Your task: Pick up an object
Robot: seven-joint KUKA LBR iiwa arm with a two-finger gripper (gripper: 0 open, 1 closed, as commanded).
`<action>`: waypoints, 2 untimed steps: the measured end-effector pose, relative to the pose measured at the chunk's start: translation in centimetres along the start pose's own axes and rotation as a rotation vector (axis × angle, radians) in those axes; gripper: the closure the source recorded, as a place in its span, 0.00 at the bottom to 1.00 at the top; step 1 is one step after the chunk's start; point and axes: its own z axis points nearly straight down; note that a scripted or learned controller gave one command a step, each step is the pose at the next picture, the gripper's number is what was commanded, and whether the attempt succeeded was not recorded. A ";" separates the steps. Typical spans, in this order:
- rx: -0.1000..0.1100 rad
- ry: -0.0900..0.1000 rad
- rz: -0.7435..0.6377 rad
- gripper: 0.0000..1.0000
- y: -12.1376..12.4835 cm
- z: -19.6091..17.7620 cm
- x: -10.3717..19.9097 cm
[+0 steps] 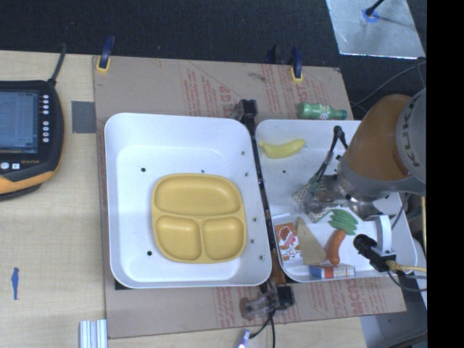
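Camera view: arm [388,147] is down over the middle of the right bin [279,133], hand [319,194] low among the clutter there; can't tell how the hand stands, it's lost against the dark jumble under the wrist. Nothing visibly held.

Right bin contents, from the hand outward: green leafy piece [344,220] just beside it toward the near edge, orange carrot-like piece [334,246] next to that, tan triangular wedge [310,243] beside the carrot. Red-and-white printed packet [288,242] lies by the bin's near-left wall; print too small to read. Tube or marker with blue and red ends [332,272] lies along the near wall. Yellow banana [283,148] sits alone at the far-left corner, well apart from the hand.

Left bin [119,194] holds a yellow three-compartment tray [197,217], roughly centred.

Green bottle [322,111] lies on its side on the cardboard sheet [181,85] just beyond the right bin's far edge. Sheet has faint red lettering, unreadable. Teach pendant [25,136] sits at the counter's left edge.
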 end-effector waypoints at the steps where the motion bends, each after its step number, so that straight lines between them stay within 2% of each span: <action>1: 0.000 0.000 0.000 0.00 0.0 0.0 0.0; 2: 0.001 -0.002 -0.003 1.00 0.0 -1.0 -0.1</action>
